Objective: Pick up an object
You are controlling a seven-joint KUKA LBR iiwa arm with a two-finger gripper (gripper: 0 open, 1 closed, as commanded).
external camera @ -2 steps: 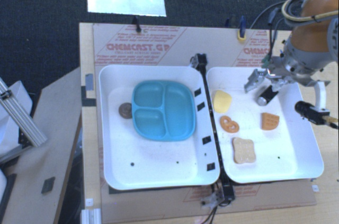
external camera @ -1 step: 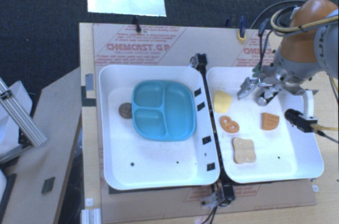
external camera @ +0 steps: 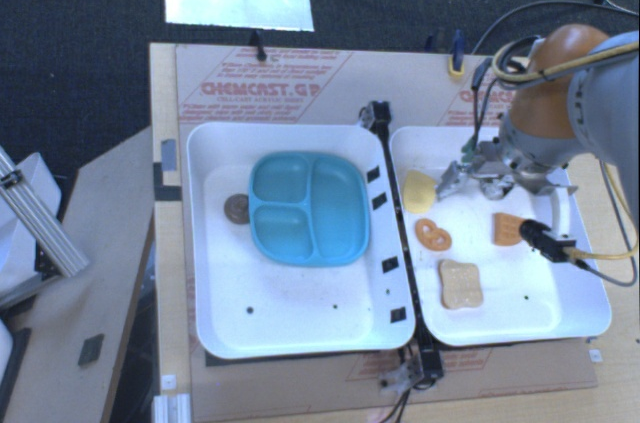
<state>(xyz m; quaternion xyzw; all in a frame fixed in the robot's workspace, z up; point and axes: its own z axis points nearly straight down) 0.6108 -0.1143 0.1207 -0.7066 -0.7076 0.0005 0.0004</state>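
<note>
My end effector (external camera: pixel 452 181) hangs with jaws apart just beside the yellow piece (external camera: pixel 418 192) in the right bin (external camera: pixel 590 311), so I'd centre over it before descending.

The grey arm (external camera: pixel 590 81) is reaching in from the right, its orange band (external camera: pixel 560 76) showing above the wrist. The gripper (external camera: pixel 450 183) is pointing down and leftward, hanging low.
</note>
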